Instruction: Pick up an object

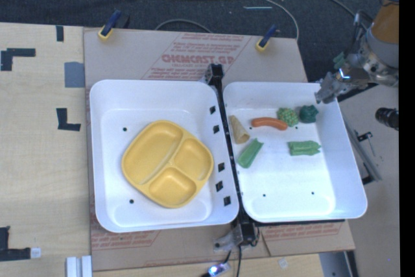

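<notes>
— Where is the gripper [329, 89] sitting?
— It is hovering at the right bin's [343, 139] upper right rim, holding nothing; how far it is opened, I cannot tell.
— And the objects?
— An orange carrot [268, 123], light green broccoli [288, 116] and a dark green piece [308, 114] are lying near it; a yellow tray [167, 163] is resting in the left bin [104, 139].

My arm [389, 23] is cut off by the frame's right edge, upper right. My claw [331, 89] sits at the right bin's [292, 204] upper-right rim, too small & blurred to tell finger state. Dark green item [308, 114] nearby: too small to ID. Bottom-edge clamp [237, 243] partly cropped.
</notes>
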Controlling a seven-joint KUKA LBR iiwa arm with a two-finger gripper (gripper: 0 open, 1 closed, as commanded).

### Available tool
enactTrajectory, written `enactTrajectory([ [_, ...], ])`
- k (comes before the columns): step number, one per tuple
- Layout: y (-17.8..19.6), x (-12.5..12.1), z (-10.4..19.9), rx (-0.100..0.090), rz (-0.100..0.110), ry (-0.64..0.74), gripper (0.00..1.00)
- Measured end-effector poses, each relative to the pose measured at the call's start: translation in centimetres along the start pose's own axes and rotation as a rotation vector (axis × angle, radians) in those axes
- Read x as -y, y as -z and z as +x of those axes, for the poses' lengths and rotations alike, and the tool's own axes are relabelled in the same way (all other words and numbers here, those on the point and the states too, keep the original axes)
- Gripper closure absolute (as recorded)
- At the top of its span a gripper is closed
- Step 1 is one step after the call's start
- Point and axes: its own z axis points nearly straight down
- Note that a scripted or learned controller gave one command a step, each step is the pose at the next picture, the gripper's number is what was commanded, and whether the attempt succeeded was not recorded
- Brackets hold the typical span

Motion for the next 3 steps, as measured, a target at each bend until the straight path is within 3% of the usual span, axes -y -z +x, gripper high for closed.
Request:
enactTrajectory([
  [3,-2.5,0.9,16.1,-0.002,0.007,0.004,1.00],
])
